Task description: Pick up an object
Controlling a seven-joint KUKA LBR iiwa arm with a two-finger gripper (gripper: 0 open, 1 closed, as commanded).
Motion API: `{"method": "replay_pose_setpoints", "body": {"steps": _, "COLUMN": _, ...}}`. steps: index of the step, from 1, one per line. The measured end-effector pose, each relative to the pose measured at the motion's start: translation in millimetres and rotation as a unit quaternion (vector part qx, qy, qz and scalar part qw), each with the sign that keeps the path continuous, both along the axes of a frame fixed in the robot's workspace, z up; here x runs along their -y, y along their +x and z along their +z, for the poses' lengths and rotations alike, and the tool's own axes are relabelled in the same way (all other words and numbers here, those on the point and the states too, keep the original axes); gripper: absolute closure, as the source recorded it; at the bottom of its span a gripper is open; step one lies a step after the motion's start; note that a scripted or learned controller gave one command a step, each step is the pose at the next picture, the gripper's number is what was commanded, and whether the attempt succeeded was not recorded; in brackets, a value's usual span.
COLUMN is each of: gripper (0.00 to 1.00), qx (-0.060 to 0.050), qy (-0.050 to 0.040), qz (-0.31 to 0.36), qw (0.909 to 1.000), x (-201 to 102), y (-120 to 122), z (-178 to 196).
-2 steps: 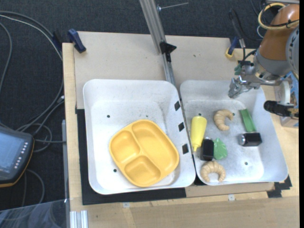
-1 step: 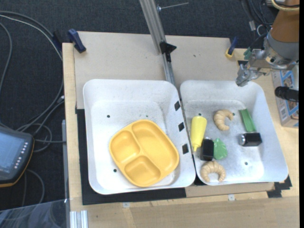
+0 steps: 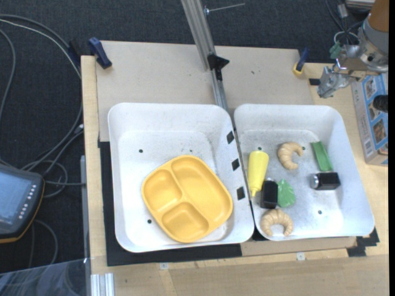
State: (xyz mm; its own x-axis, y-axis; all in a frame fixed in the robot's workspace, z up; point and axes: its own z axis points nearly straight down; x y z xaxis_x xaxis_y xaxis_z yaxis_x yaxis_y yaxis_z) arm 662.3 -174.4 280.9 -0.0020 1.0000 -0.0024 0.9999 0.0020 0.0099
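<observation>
The right bin (image 3: 345,165) holds a yellow bottle (image 3: 257,169) with a black cap.

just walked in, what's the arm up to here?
Nothing is picked yet. The pincer sits above the back right corner of the right bin, outside it and away from the items. That bin holds a yellow bottle, two croissants, a green strip, a green piece and two black items. The left bin holds a yellow tray.
</observation>
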Motion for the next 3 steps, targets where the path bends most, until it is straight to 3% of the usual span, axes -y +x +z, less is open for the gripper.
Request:
{"method": "replay_pose_setpoints", "body": {"steps": 1, "gripper": 1.0, "qx": -0.007, "qy": 0.0023, "qz": 0.002, "qw": 1.0, "x": -53.0, "y": -3.8, "z": -16.6}}
{"method": "replay_pose_setpoints", "body": {"steps": 3, "gripper": 1.0, "qx": -0.006, "qy": 0.003, "qz": 0.003, "qw": 1.0, "x": -163.6, "y": -19.5, "z": -27.4}}
